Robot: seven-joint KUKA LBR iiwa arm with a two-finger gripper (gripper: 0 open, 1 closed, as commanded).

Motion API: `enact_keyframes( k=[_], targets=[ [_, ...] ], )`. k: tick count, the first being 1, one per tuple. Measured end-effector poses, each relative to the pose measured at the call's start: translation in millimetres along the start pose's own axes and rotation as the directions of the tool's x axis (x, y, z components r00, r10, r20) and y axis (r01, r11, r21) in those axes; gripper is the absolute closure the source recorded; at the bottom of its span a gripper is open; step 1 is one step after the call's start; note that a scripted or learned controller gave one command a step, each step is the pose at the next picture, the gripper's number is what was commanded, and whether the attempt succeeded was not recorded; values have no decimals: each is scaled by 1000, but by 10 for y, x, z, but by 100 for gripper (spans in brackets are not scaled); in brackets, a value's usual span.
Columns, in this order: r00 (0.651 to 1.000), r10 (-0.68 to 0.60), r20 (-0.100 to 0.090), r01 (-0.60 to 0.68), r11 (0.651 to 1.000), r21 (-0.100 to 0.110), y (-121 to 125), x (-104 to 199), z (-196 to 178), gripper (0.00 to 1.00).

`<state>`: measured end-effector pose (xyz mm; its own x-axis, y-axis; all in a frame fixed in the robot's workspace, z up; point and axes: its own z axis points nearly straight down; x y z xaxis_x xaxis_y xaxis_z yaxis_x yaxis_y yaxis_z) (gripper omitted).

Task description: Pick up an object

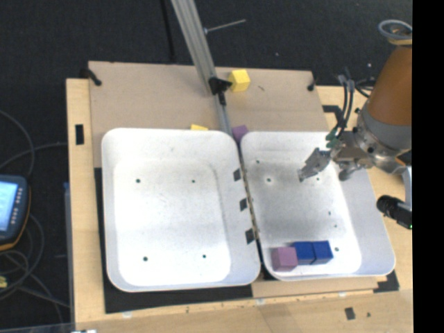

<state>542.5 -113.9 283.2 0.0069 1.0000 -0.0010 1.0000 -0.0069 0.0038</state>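
Resting on a pale wooden worktop (82, 186) are two shallow white bins side by side, over a tan board and a black mat, with dark carpet-like floor around. The left bin (173, 207) has rounded corners and a smooth, faintly speckled floor with a few small dark dots. The right bin (305, 207) looks the same; along its near edge sit a purple cube (284, 257) and, touching it on the right, a blue block (311, 251) that looks like two cubes joined. Behind the bins, a yellow cube (240, 80) sits on the tan board beside a slanting grey metal rail (198, 44); a smaller purple block (239, 132) and a yellow sliver (199, 127) lie at the bins' far rims. A handheld screen (12, 210) with cables lies on the floor at the left.

The grey arm with its orange band (392, 82) reaches in from the right. Its claw (327, 165) hangs over the far part of the right bin, fingers spread wide with nothing between them, well apart from the blocks.
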Motion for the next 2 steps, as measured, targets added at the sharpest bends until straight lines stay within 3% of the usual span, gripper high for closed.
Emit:
enact_keyframes(
  k=[1,2],
  targets=[
    [1000,-6,-1,6,1000,10,35,201,735,0],
    [1000,-2,1,2,1000,10,-177,-180,1359,0]
  ],
)
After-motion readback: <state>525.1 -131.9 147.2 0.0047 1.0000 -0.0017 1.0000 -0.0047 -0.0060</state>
